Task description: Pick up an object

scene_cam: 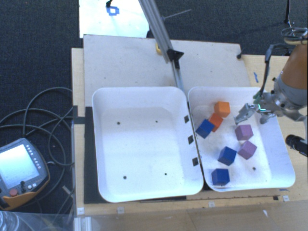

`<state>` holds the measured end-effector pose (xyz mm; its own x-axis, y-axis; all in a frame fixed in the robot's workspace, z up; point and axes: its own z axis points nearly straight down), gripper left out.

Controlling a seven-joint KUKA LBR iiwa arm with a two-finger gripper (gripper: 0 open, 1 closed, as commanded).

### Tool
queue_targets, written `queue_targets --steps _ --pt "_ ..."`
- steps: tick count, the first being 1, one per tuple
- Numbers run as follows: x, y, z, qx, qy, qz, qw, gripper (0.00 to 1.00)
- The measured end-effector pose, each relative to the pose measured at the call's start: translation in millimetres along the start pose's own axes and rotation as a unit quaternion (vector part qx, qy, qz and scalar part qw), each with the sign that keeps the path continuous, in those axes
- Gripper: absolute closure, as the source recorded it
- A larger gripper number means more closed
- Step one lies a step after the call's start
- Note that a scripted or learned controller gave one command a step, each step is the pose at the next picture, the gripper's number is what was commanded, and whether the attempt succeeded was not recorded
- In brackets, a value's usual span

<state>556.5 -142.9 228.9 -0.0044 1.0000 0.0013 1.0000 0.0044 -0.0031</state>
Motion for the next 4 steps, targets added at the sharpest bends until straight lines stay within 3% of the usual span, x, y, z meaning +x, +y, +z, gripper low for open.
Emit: queue_targets --steps 1,3,4 --pt "0 1 -2 -0.002 -0.001 0.0 1.0 0.0" --pt "7 12 106 -0.004 -0.002 0.001 1.0 0.0" --pt "5 17 111 -0.013 -0.004 0.001 0.9999 0.0"
